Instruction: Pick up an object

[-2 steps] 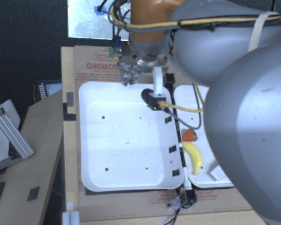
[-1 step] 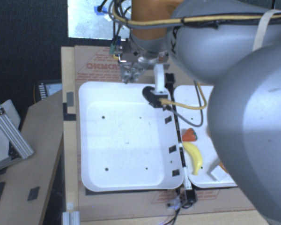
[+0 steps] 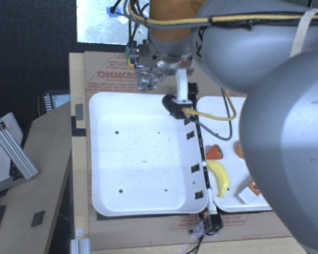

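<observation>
Grey arm [image 3: 265,62], orange band, yellow cable

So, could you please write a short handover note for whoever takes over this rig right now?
Gripper: above the far edge of the left bin, near the cardboard behind it; whether it is open or shut cannot be told, and nothing is seen held in it.
Objects: all in the right bin, partly hidden by the arm. A yellow banana lies by the divider, a red piece just beyond it, an orange piece further right, and a white and orange item at the near edge.
Done: no pick evident.
Left: take one object, probably the banana, and lift it.
</observation>
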Motion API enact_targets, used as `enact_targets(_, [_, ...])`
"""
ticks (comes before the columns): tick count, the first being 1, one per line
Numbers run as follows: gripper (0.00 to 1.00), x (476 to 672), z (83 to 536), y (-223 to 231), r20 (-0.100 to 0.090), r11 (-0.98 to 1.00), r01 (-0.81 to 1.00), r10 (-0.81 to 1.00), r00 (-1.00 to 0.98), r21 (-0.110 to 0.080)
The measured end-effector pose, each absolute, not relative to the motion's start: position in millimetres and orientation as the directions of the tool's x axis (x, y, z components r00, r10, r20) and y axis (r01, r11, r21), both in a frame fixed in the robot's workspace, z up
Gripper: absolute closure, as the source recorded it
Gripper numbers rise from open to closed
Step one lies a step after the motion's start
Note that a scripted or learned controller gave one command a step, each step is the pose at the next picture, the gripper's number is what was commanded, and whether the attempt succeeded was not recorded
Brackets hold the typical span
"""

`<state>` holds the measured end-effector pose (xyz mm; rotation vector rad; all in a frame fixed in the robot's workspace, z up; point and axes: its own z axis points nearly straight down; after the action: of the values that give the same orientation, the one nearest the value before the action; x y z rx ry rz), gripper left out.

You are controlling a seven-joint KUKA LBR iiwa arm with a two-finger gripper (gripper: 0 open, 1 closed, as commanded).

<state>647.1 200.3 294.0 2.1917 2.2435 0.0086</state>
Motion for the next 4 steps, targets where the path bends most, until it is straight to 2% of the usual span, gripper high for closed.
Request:
enact_targets(1, [1.00,669.9,369.2,236.2,0.003,0.007,1.000,1.000,-0.007,0.010])
enact_targets(2, [0.00,668.6,364.9,234.4,0.000,0.006,1.000,1.000,-0.006,0.002])
enact_targets(4, [0.00,668.6,364.9,234.4,0.000,0.006,1.000,1.000,-0.006,0.002])
